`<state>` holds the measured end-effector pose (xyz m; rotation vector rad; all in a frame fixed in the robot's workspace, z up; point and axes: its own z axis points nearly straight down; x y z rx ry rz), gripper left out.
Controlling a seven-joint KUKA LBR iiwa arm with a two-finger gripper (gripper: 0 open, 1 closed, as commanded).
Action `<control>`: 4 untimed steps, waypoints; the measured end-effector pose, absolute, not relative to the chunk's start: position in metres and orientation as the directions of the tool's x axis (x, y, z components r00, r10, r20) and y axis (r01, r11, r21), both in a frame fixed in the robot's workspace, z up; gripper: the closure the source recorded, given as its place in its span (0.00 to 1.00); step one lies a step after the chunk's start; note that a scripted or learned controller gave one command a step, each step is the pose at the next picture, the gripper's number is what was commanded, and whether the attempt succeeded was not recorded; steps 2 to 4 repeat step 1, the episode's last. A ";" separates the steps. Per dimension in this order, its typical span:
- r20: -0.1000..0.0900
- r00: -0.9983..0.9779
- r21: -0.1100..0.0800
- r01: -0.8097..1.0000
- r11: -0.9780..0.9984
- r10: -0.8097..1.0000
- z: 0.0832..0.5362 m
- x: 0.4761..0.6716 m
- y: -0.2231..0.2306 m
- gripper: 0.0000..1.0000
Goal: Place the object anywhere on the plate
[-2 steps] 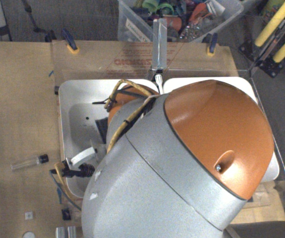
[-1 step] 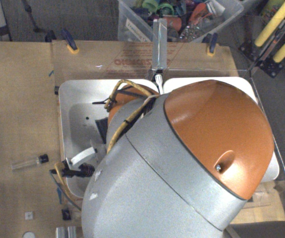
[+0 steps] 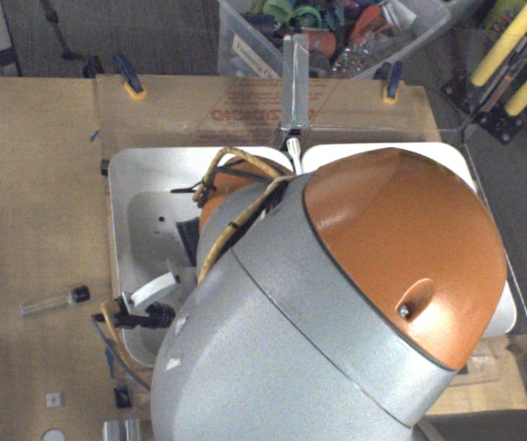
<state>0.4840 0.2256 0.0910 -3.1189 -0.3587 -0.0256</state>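
Observation:
My arm (image 3: 337,301) looms close under the camera, its grey shell and orange cap covering the right bin and much of the left bin (image 3: 121,200). Its wrist end, with an orange band (image 3: 219,194) and yellow and black cables (image 3: 236,168), reaches down into the left bin. A dark part of the gripper (image 3: 187,238) pokes out below that band, over the bin floor. In the left bin's near corner lie a black object (image 3: 146,318) and a white curved strip (image 3: 153,290). The arm hides whatever lies under it.
A clear tube with a black cap (image 3: 52,301) lies on the bench left of the bins. A clear tub of coloured items (image 3: 328,12) stands behind the bins. A metal post (image 3: 295,81) rises at the bins' far edge. Yellow rods (image 3: 525,35) lean at the back right.

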 end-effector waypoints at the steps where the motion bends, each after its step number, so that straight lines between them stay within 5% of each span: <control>1: 0.016 0.974 0.000 0.227 -0.974 0.227 0.091 0.484 0.226 0.00; 4: 0.016 0.974 0.000 0.227 -0.974 0.227 0.091 0.484 0.226 0.00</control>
